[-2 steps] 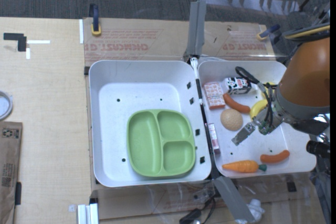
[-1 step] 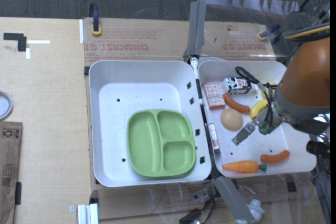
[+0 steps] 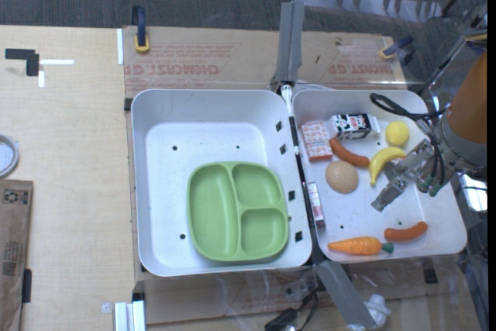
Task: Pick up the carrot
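The carrot [image 3: 356,246], orange with a small green stub at its right end, lies flat along the front wall of the right bin [image 3: 446,244]. My gripper [image 3: 386,198] hangs over the middle of that bin, just below the banana [image 3: 384,161], pointing down and to the left. It stands a short way up and to the right of the carrot, with bare bin floor between them. Nothing shows in its grasp, and its tip is too small and cluttered to read.
The right bin also holds a red sausage [image 3: 349,153], an orange-red sausage [image 3: 405,231] close to the carrot's green end, a lemon [image 3: 397,133], a round bun [image 3: 341,177], a milk carton [image 3: 353,125] and a pink box [image 3: 315,140]. A green divided plate [image 3: 239,211] lies in the left bin [image 3: 155,167].
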`<state>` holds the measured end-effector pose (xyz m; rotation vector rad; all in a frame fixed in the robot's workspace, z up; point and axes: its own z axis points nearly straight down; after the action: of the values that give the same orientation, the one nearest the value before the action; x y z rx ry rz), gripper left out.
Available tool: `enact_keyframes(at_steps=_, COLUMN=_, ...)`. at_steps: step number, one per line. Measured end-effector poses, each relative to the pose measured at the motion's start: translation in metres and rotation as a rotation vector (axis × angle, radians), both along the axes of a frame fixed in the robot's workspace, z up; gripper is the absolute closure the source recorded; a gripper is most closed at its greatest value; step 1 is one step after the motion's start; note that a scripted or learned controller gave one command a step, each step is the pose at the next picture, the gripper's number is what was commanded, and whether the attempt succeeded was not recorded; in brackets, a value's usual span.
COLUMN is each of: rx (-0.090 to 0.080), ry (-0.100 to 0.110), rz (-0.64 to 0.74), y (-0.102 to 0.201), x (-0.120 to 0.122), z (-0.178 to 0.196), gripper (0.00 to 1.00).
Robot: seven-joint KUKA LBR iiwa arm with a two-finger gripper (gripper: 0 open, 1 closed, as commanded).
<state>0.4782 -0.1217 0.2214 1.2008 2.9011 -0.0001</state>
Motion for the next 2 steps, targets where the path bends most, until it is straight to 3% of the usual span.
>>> enact_keyframes(at_steps=1, rx=0.002, ry=0.002, rz=0.456, y=0.008, x=-0.001, z=-0.091, gripper=0.0)
enact_keyframes(at_steps=2, rx=0.0, ry=-0.001, rz=0.528, y=-0.025, x=0.026, z=-0.042, gripper=0.0)
